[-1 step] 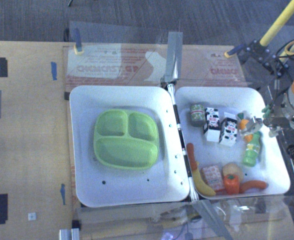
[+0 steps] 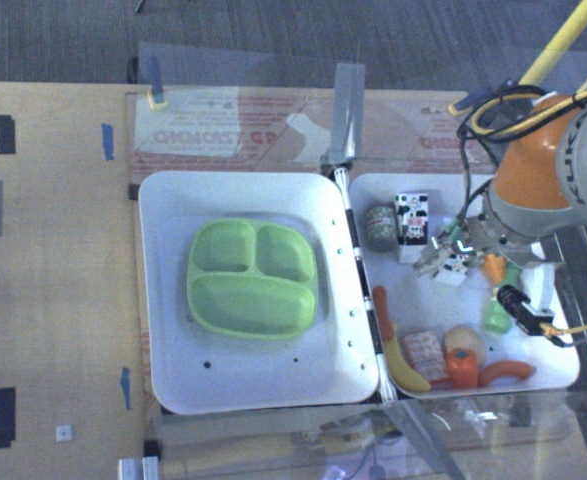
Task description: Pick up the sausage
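The sausage (image 2: 506,371) is an orange-red, elongated piece lying along the front edge of the right bin (image 2: 563,368), near its right corner. My gripper (image 2: 443,256) hangs over the middle of that bin, below the grey arm with its orange band (image 2: 533,173). It sits well behind and to the left of the sausage, close to a small white object (image 2: 453,271). Nothing can be seen held in it.
Also in the right bin are a can (image 2: 379,225), a black-and-white carton (image 2: 411,218), a banana (image 2: 403,363), a pink block (image 2: 425,351), a red tomato-like piece (image 2: 462,367), a thin red stick (image 2: 381,310) and green and orange pieces (image 2: 498,314). In the left bin (image 2: 173,368) lies a green divided plate (image 2: 253,278).
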### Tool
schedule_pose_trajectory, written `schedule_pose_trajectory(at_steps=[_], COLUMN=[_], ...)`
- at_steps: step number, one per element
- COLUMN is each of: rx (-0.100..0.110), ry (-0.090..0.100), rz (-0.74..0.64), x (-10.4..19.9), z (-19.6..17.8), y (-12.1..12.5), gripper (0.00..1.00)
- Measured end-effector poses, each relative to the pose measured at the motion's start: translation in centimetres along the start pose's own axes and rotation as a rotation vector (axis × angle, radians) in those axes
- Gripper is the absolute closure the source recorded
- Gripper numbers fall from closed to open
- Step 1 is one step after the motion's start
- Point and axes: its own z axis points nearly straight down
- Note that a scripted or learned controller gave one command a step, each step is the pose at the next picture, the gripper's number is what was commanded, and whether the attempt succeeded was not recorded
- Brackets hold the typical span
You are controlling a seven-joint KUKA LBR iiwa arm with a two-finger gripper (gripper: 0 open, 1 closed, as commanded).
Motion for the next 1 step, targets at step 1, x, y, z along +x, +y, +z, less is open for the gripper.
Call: schedule_pose_trajectory(at_steps=[1], rx=[-0.008], ry=[-0.004], rz=[0.120], x=[3.75], z=[0.63], y=[6.05], gripper=[0.00])
